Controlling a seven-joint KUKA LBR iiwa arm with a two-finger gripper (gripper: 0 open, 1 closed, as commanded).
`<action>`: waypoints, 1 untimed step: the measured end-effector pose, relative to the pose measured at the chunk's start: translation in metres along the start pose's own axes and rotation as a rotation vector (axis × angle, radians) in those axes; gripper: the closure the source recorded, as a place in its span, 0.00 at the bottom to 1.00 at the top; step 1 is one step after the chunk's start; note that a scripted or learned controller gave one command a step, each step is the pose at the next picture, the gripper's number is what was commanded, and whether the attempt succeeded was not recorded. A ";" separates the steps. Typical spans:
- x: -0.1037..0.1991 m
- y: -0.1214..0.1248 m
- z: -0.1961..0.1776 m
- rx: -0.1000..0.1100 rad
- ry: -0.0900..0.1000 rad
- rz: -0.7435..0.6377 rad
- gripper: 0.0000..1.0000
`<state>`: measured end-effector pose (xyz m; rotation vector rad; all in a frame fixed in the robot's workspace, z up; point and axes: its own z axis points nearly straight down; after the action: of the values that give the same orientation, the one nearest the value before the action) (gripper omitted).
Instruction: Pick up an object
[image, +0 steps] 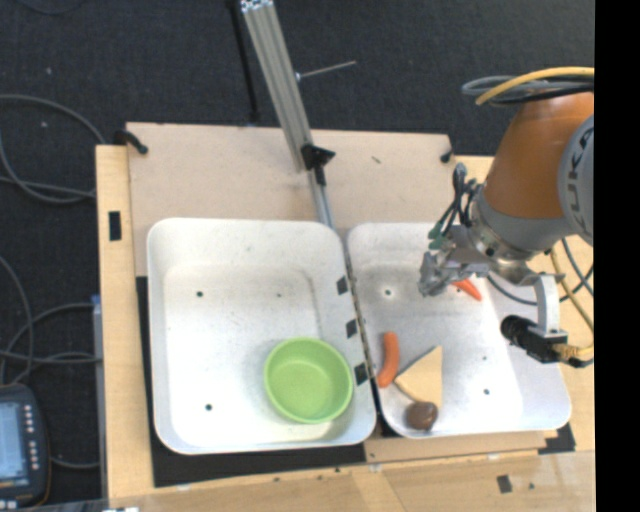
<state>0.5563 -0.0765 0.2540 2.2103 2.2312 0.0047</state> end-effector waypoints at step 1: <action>0.049 0.015 -0.007 0.000 0.000 0.001 1.00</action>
<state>0.5706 -0.0277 0.2614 2.2111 2.2309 0.0052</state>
